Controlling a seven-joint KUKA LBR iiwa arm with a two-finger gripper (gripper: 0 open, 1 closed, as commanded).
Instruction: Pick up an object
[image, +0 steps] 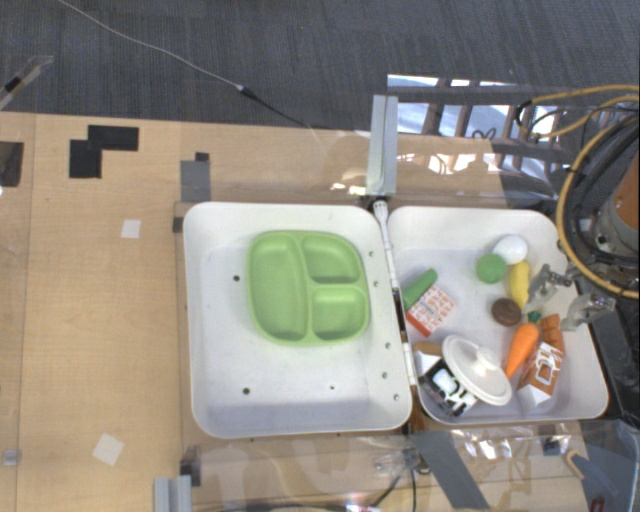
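Observation:
My gripper (565, 296) hangs over the right side of the right bin (455, 232), reaching in from the right. Its two metal fingers (547, 281) stand apart, so it is open with nothing between them. Just below and left of it lie an orange carrot (521, 347) and an orange-and-white carton (541, 371). To its left are a yellow piece (518, 281), a brown round piece (506, 312), a green ball (490, 268) and a white ball (511, 247).
The right bin also holds a white bowl (478, 369), a black-and-white object (447, 388), a red-and-white carton (431, 309) and a green stick (417, 286). A green divided plate (306, 286) lies in the left bin (225, 380). Cables (590, 190) loop at the right.

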